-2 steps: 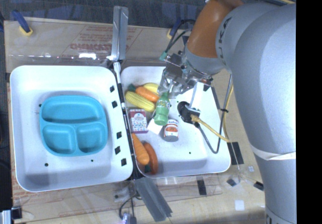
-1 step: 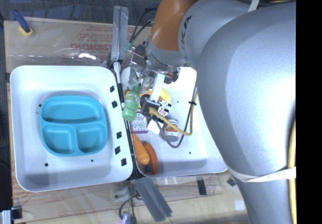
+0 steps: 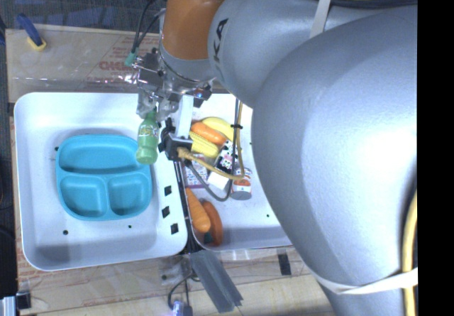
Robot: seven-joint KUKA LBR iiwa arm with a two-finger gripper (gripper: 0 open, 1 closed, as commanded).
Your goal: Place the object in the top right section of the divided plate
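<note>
Claw (image 3: 150,117): pinching the green bottle (image 3: 147,143), just over the right rim of the blue divided plate (image 3: 104,183).
Green bottle: upright, at the plate's upper right corner.
Plate: in the left bin (image 3: 42,236).
Right of plate: banana (image 3: 213,126), carrot (image 3: 202,216).

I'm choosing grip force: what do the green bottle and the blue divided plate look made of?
Green bottle: seemingly translucent plastic, pale and slightly see-through, with a glossy sheen. Blue divided plate: likely moulded plastic, uniform colour, smooth rounded ridges, soft satin reflections.
</note>
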